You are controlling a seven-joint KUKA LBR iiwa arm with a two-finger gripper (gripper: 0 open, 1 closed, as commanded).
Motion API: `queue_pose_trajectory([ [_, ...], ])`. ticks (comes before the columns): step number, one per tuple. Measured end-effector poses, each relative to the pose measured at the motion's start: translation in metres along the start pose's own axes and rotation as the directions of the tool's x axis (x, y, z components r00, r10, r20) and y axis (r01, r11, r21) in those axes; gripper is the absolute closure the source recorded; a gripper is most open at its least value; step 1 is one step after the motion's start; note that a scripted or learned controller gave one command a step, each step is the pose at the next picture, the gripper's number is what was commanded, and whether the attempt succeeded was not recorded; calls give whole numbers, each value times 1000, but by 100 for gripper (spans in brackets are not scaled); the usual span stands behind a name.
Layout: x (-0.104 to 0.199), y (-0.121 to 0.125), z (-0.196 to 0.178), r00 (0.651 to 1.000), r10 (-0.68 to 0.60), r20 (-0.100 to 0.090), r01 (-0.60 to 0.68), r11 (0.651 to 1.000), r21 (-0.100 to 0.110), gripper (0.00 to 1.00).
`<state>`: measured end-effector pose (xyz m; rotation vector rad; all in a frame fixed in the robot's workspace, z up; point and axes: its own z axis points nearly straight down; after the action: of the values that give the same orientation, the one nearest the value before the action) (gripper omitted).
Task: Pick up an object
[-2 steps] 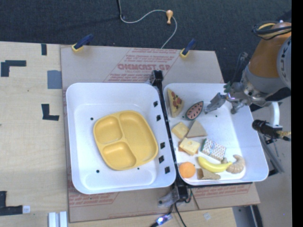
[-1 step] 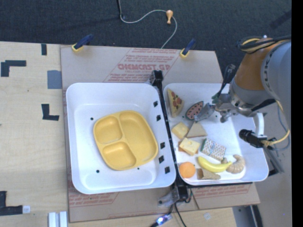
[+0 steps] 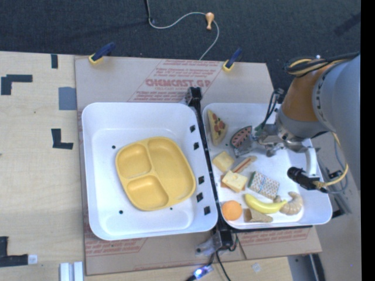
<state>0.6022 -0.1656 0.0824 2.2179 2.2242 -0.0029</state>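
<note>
From my remote view, the end effector sits low in the right bin, beside a watermelon slice; I cannot tell its finger state. The left bin holds a yellow divided tray. A banana lies near the front.

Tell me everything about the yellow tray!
The yellow tray looks like smooth plastic, with rounded corners and three compartments: two above, one below. It lies flat but turned at an angle, near the middle of the left bin, resting on its white floor. Nothing lies in it and nothing else touches it. The toy food sits apart, in the right bin.
</note>
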Motion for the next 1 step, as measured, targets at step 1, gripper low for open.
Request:
queue_pose_trajectory([
  [1, 0, 1, -13, 1000, -1, 0, 1, 1000, -2, 100],
])
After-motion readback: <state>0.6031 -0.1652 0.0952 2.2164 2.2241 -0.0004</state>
